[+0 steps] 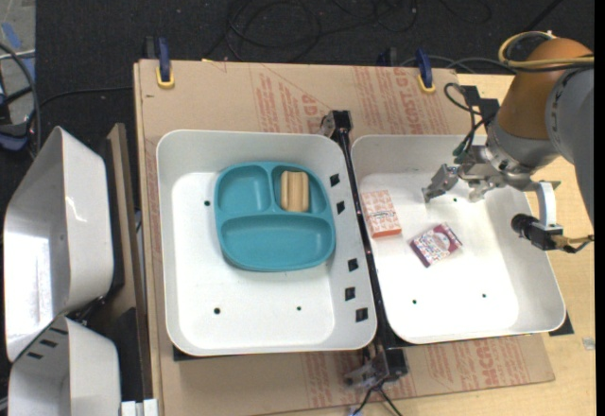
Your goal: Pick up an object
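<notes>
Red-white packet [381, 213] & purple packet [436, 244] lie flat, right bin [492, 305].

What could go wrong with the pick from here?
1. The tool sits above the right bin, off to the side of both packets; a straight descent may close on nothing.
2. The red-and-white packet and the purple packet lie flat, so the tool may slide off or push them.

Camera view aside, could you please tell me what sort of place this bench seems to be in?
Most likely a robotics lab set up for grasping trials. A grey-and-orange robot arm reaches over two white bins, the bench top is cardboard sheet held by clamps, and loose cables run across the dark floor.
</notes>
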`<state>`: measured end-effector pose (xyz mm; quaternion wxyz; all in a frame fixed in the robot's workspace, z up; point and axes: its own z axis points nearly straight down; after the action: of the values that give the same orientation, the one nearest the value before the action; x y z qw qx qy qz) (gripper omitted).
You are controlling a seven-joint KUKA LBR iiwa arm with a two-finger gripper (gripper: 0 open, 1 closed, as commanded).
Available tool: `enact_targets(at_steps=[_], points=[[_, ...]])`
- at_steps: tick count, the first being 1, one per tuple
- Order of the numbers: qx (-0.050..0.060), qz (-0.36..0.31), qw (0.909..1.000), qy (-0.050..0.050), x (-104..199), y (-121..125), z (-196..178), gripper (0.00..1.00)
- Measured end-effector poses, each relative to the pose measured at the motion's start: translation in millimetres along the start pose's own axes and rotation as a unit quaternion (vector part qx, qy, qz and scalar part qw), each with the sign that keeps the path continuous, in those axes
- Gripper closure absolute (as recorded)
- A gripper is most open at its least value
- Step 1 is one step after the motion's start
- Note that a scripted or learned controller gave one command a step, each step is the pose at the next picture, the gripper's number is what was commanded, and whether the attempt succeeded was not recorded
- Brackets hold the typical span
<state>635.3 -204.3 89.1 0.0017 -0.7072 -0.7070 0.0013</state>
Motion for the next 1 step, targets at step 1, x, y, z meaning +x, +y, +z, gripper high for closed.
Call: enact_targets(at_steps=[1], points=[[-0.004, -0.001, 1.0000, -0.001, -0.3, 2.2, -14.3, 1.00]])
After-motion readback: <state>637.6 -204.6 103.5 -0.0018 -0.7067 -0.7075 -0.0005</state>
